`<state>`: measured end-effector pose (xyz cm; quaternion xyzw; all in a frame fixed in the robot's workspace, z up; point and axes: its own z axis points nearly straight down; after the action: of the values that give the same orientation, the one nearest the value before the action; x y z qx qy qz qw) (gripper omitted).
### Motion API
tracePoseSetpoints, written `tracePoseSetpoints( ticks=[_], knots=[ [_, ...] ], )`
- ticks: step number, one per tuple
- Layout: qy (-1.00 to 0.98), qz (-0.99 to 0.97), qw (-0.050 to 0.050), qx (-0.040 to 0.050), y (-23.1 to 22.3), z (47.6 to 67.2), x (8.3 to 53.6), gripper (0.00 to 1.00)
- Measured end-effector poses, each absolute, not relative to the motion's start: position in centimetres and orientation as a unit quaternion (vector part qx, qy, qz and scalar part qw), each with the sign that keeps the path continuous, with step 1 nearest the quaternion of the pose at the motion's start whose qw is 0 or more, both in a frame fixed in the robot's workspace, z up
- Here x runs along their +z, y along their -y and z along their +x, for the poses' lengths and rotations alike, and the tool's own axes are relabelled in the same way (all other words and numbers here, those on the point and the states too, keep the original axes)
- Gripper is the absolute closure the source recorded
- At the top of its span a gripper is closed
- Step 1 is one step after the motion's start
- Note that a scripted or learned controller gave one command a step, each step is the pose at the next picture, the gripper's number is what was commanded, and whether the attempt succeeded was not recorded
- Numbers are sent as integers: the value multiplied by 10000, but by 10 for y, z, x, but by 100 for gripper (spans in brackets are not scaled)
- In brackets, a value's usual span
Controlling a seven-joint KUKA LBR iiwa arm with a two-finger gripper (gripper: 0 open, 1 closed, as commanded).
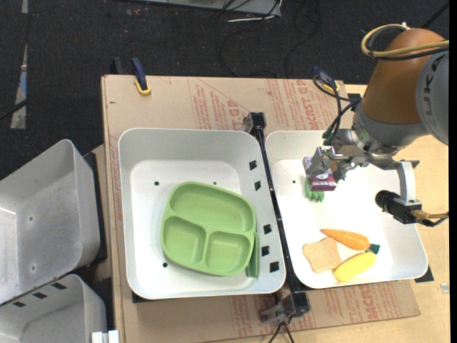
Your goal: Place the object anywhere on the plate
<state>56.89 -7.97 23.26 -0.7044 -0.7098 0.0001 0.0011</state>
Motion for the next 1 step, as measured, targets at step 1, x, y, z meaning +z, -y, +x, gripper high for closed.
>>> tracePoseSetpoints(
  ticks=[1],
  knots=[
    [7099, -7043, 14, 3, 28, 575, 221, 100]
  ],
)
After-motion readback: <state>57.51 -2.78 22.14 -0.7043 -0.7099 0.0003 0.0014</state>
